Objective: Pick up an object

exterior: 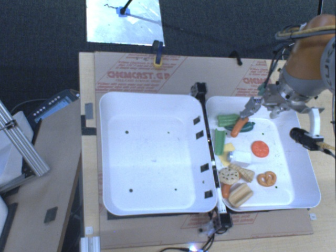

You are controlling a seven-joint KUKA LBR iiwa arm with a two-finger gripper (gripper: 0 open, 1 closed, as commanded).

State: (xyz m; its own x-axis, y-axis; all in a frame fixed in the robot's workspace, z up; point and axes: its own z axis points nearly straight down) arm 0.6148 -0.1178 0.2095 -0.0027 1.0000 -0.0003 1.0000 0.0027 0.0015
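The arm (310, 56) reaches in from the right over the far part of the right bin (304, 190). Its gripper (251, 109) hangs just above a carrot (239, 126), and whether the fingers are apart or together cannot be told from this view.

The carrot lies in the far left part of the right bin, its long axis slanting from near-left to far-right, the far-right end pointing up toward the gripper. It rests across a green pod (231, 121) whose long axis runs left to right.

Nearer lie a green block (219, 140), a red disc (260, 149), a white piece (240, 156), a cracker (229, 176), a pretzel (266, 179) and a bread roll (240, 195). The left bin (152, 151) sits beside it.
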